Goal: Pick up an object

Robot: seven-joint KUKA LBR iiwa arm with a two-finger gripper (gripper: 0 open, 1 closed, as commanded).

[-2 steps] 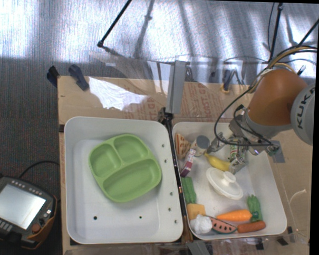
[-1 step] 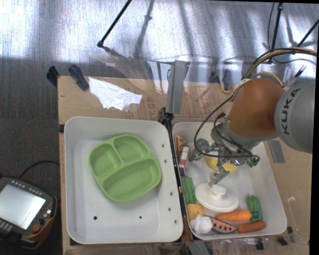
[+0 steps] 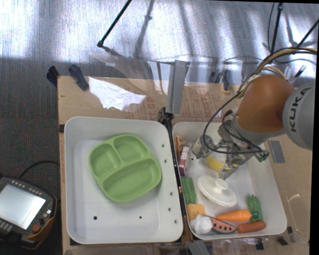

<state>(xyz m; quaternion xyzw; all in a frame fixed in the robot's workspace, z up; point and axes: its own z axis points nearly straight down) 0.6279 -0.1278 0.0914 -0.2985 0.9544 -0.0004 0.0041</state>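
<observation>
The arm reaches in over the right-hand bin (image 3: pixel 276 182), and its gripper (image 3: pixel 226 160) hangs low above the upper half of that bin. How the jaws stand cannot be told from this view: the wrist, cables and fittings crowd over them, and nothing can be seen between them.

The nearest candidate for a pick is a small yellow piece (image 3: pixel 215 164), lying just beside the jaws on the side toward the other bin, partly tucked under the wrist. It looks close enough that only a short shift and a drop would be needed, though its long axis is too hidden to judge.

Just below the jaws, toward the camera, sits a round white lid (image 3: pixel 217 190) with a knob, apart from them. Farther the same way lie a carrot (image 3: pixel 235 215), a green vegetable (image 3: pixel 254 206), a watermelon slice (image 3: pixel 224 226) and a sausage (image 3: pixel 252 226), all well apart from the jaws. The carrot's long axis runs roughly across the bin.

The green divided plate (image 3: pixel 125 167) lies in the left bin (image 3: pixel 75 173), well away.
</observation>
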